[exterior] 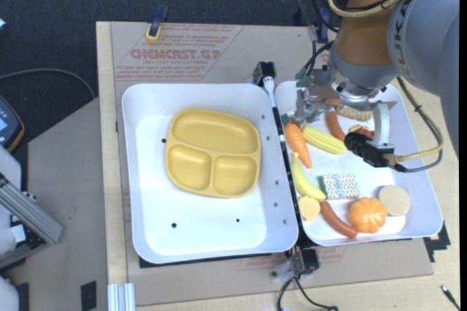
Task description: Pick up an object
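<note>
Gripper (315,106), finger state not discernible, low over right bin (427,218) by carrot (297,144) and corn (324,140): should isolate one item, descend centred.

Both white bins (146,178) look like smooth plastic (slightly glossy); the yellow divided plate (213,152) seems matt plastic, the bench board (109,156) plain brown cardboard.

A yellow sectioned plate (213,152) is seen in the white left bin (139,178), while an orange carrot (297,144), yellow corn (324,140), yellow banana (306,182), orange pumpkin (367,214) and blue-speckled sponge (341,185) are seen in the white right bin (423,193).
</note>
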You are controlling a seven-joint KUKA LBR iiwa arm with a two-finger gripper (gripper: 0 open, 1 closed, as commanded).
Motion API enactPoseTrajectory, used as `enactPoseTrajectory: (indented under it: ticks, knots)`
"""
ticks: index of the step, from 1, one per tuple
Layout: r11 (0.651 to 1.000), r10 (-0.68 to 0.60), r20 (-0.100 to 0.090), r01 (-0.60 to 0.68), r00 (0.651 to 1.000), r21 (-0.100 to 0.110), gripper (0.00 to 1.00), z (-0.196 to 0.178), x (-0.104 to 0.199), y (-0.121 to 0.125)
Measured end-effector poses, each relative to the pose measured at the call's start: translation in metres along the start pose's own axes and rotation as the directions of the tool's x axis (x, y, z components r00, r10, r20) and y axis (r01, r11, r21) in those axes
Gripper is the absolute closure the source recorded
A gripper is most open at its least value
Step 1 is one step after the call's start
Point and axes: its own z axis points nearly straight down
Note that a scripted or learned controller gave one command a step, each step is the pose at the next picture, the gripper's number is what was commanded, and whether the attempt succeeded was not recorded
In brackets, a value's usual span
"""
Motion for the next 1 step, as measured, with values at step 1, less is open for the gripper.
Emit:
enactPoseTrajectory:
  ticks: [1]
  knots:
    - [1.0, 0.0, -0.001, 0.0, 1.0, -0.001, 1.0, 0.0014, 0.0518, 0.0331]
